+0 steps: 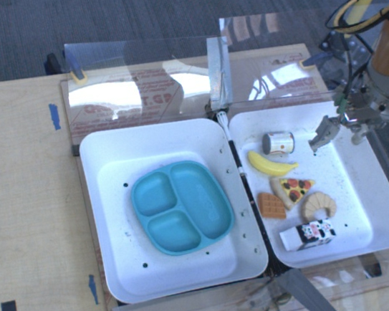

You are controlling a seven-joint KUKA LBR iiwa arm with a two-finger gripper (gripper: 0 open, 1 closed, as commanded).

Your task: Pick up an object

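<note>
The right bin (385, 211) holds several toy foods. A small silver can (277, 143) lies on its side at the back, with a yellow banana (271, 163) just in front of it. Nearer the front are a pizza slice (295, 188), a brown waffle (272, 205), a croissant (318, 205) and a black-and-white milk carton (308, 234). My gripper (337, 140) hangs over the bin's back right part, to the right of the can. It is open, with nothing between its fingers.
The left bin (107, 200) holds a blue divided plate (182, 206). A clear plastic wall (219, 75) stands behind both bins. Cables and the arm's body crowd the right edge.
</note>
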